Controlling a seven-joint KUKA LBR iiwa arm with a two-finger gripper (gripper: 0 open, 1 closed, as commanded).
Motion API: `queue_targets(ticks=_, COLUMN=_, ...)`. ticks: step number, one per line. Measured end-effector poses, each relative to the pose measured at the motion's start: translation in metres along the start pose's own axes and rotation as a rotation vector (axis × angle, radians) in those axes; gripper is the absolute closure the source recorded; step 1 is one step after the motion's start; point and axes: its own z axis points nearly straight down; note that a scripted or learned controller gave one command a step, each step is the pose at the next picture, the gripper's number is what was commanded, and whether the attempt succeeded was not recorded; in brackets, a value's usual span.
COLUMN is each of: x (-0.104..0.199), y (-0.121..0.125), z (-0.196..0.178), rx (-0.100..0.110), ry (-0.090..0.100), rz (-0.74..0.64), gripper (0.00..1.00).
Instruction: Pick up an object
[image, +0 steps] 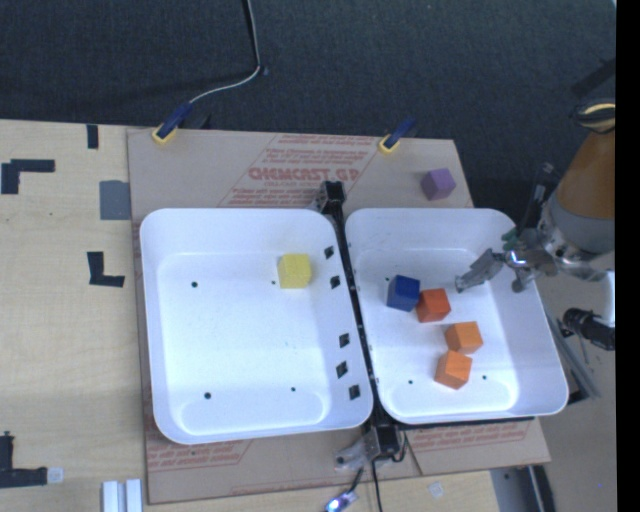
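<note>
The right bin (520, 395) holds a blue cube (403, 292) touching an orange cube (433, 305), with two more orange cubes (463, 337) (453, 370) nearer the front. A yellow cube (295, 270) lies in the left bin (170, 300), toward its back right. My gripper (492, 282) hangs over the right bin's right side, right of the blue and orange pair and apart from them. It is open, and nothing is between its fingers.
A purple cube (437, 183) sits outside the bins on the cardboard sheet behind the right bin. The arm's grey body (585, 215) stands over the right bin's far right edge. Black clips (345, 345) line the divide between the bins.
</note>
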Motion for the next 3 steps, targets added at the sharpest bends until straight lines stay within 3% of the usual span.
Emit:
queue_targets(ticks=1, x=0.049, y=-0.018, z=0.108, rx=0.002, ry=0.000, rz=-0.003, gripper=0.00)
queue_targets(ticks=2, x=0.084, y=0.051, z=0.103, rx=-0.006, ry=-0.001, rz=-0.006, gripper=0.00)
queue_targets(ticks=3, x=0.082, y=0.048, z=0.092, rx=-0.002, ry=-0.001, rz=-0.003, gripper=1.00)
